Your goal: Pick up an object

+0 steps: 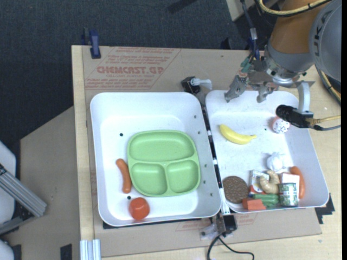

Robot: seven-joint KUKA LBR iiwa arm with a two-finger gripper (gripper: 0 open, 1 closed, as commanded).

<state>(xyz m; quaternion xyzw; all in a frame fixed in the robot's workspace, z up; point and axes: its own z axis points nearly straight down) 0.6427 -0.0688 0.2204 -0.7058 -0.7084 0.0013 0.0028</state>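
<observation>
Two fingers of the gripper (249, 92) spreading open, gripping nothing, hovering upper right over the right bin (320, 169); reaching likely for the banana (236, 135) lying just below, mid-frame right.

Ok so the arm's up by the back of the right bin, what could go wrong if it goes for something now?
1. The gripper hangs open over the right bin's back wall; a straight descent may strike the rim.
2. The banana lies flat and curved, so fingers may slide off.
3. The front-corner pile is tightly packed; a grab there could catch several items or none.
</observation>
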